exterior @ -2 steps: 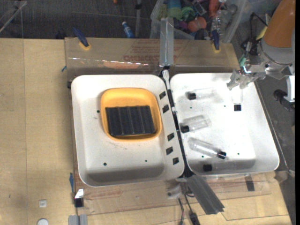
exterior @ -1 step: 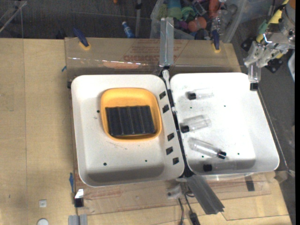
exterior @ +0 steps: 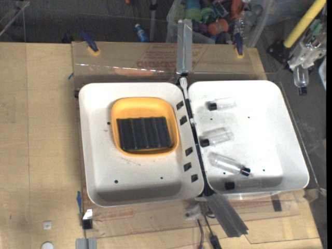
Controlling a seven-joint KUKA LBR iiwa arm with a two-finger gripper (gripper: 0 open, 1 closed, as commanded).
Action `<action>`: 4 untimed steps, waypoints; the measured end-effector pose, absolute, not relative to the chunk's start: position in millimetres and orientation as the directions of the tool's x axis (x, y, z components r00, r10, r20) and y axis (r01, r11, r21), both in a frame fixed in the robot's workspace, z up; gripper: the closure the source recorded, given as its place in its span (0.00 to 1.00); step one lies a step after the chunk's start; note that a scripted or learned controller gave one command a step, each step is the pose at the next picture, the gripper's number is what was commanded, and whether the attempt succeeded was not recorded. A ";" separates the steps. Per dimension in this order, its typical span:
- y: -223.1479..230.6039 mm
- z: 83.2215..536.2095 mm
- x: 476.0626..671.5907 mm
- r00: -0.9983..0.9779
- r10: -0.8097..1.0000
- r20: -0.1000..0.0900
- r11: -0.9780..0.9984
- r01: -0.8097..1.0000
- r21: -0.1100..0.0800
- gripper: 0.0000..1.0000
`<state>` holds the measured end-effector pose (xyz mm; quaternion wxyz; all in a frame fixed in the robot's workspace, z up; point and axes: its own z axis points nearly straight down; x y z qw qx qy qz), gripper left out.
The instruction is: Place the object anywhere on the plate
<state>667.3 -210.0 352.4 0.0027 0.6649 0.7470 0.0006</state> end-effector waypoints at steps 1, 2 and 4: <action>-221.0 351.7 668.0 -0.204 0.979 -0.004 0.204 0.979 0.004 1.00; -221.4 393.7 668.1 -0.526 0.850 -0.007 0.526 0.850 0.005 1.00; -220.4 437.0 661.9 -0.843 0.538 -0.004 0.843 0.538 0.002 1.00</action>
